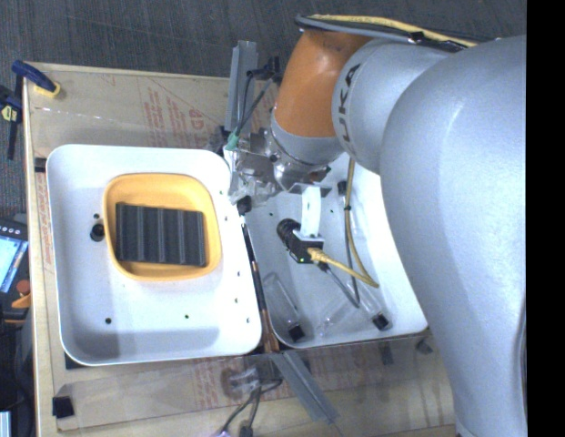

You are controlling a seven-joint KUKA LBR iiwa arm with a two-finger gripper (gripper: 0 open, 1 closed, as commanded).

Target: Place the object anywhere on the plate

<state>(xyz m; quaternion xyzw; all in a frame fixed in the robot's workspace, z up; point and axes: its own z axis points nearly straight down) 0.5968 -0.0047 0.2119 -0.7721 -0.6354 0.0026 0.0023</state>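
A yellow plate (161,189) with a dark ribbed centre lies in the left white bin (136,335). My gripper (244,192) hangs below the orange band, low over the left rim of the right bin (396,312), just right of the plate's far corner. Metal parts and cables crowd its tip. Pale, glassy shapes (305,309) lie on the near floor of the right bin; their form is hard to make out. I cannot see any object in the gripper.
A small black item (97,232) sits on the left bin's floor beside the plate. A yellow cable (346,269) trails from the wrist across the right bin. The big grey arm covers the right bin's far side. Clamps sit at the bench's far left.
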